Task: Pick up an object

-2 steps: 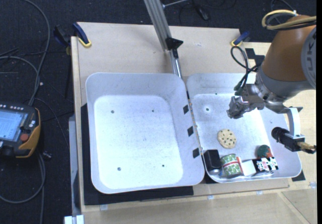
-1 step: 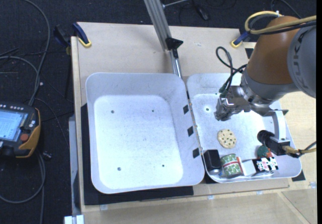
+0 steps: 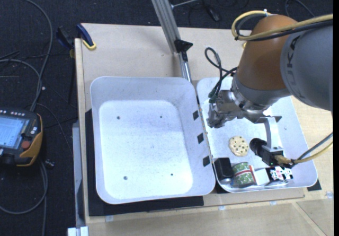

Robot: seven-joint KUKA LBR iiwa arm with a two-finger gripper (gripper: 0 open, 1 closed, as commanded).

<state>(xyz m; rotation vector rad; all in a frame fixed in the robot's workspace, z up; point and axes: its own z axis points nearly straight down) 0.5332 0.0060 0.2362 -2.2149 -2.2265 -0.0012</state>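
Right bin (image 3: pixel 296 139), along its 6 o'clock wall: a black block (image 3: pixel 222 167) at 7 o'clock, a green-labelled packet (image 3: pixel 243 175) just beside it at its 3 o'clock, and a small white item with red and black marks (image 3: pixel 279 174) at 5 o'clock. Near the bin's middle a round chocolate-chip cookie (image 3: pixel 239 145) lies flat, apart from these. The gripper (image 3: pixel 216 116) hangs at the cookie's 10 o'clock, near the bin's 9 o'clock wall. Whether it is open or closed cannot be told. The left bin (image 3: pixel 95 94) adjoins at 9 o'clock.

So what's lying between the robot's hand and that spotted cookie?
Nothing. In the camera view, the stretch of the right bin between the hand and the cookie is bare white floor.
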